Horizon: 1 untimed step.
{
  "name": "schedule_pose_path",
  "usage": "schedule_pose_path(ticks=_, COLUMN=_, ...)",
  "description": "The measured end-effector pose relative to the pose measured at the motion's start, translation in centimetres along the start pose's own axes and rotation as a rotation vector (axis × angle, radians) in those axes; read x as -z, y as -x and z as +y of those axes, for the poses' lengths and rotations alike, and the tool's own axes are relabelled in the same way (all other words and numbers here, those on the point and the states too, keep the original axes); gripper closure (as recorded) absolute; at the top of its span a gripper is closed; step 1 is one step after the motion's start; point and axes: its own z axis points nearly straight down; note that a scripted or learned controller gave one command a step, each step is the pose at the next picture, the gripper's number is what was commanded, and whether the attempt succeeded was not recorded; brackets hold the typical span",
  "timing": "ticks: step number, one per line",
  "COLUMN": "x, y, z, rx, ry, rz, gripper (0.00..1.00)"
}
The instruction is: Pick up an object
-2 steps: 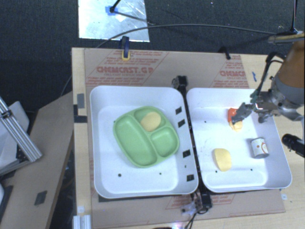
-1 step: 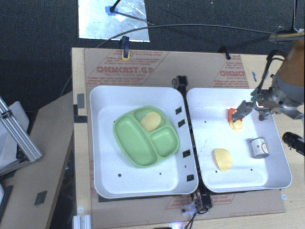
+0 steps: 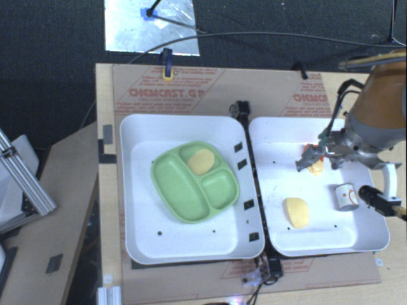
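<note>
My gripper [image 3: 310,161] hangs over the upper middle of the right bin [image 3: 273,138], reaching in from the right. A small yellow and orange thing [image 3: 316,166] shows right at its tip, partly hidden by it; whether it is held is unclear. A pale yellow rounded lump [image 3: 296,212] lies lower in the same bin, apart from the gripper. A small white and grey can [image 3: 345,197] lies on its side to the right of the lump.
The left bin [image 3: 140,234] holds a green divided plate [image 3: 181,199] with a yellow lump [image 3: 202,162] in its top compartment. A black ridge with clips [image 3: 249,170] separates the two bins. The arm's grey and orange body [image 3: 381,116] overhangs the right bin's far corner.
</note>
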Motion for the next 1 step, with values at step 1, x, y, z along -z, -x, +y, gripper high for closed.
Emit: schedule_pose_path(ticks=1, x=-4.07, y=0.27, z=0.06, rx=-0.002, ry=0.000, rz=0.000, gripper=0.00)
